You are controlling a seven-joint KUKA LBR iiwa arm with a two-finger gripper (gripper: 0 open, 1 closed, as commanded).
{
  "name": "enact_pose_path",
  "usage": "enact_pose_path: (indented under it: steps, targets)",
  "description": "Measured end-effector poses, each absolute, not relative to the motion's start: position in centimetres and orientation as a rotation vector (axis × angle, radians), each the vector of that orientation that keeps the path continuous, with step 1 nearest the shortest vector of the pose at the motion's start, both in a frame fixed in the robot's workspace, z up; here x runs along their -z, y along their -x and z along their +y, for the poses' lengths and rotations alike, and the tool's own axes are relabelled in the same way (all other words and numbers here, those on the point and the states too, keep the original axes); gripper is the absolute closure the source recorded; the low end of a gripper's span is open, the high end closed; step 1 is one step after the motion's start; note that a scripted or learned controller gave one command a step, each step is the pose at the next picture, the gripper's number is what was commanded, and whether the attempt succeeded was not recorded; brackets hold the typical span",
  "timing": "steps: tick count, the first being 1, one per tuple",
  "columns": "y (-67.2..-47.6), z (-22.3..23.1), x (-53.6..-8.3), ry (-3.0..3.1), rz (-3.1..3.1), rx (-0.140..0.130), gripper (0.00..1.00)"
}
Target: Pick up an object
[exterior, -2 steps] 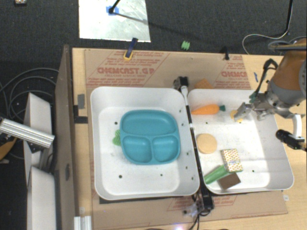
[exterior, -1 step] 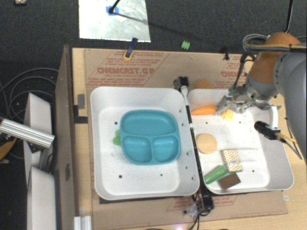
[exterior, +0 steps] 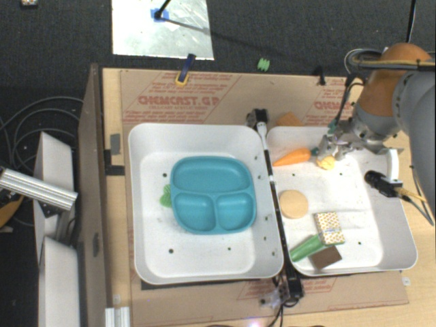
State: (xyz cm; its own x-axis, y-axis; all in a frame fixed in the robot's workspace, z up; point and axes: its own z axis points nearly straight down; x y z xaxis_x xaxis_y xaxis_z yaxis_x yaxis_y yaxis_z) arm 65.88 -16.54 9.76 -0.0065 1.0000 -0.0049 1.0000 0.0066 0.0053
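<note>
On the bench (exterior: 204,90) sit two white bins side by side; the left bin (exterior: 146,182) carries a blue divided plate (exterior: 212,193) with a scrap of green (exterior: 165,196) poking out at its left edge; nothing there concerns me now. The right bin (exterior: 381,223) is where I work; my arm (exterior: 398,87) comes in from the right and bends down over its upper part. My gripper (exterior: 335,148) is low in the upper area of that bin, right on a small yellow piece (exterior: 326,161), with the carrot (exterior: 292,158) just beside it to the left; whether I am apart or clamped I cannot tell, the tip is too small and blurred.

Further down the bin: a round tan disc (exterior: 294,204) near the divider, a patterned box (exterior: 329,227), a green stick (exterior: 305,246) and a brown block (exterior: 325,256) touching near the lower rim; all well apart from me.

Step in hand, as I judge it: the reach is done and the grasp on the yellow piece is being tried; next move calls for closing firmly on it and lifting straight up; risk is catching the carrot tip or slipping off so small a target.
</note>
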Motion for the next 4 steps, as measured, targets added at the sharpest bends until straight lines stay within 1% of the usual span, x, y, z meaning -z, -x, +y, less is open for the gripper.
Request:
enact_pose_path:
  steps: [1,2,3,4]
  targets:
    - [-65.1,-5.8,-19.1,-2.202,2.233,-0.014,1.0]
    - [-64.9,-6.5,-18.5,-2.216,2.224,-0.003,0.0]
    - [-64.4,-12.1,-7.9,-2.227,2.219,0.005,0.0]
    - [-64.8,-11.8,-9.6,-2.215,2.222,-0.004,1.0]
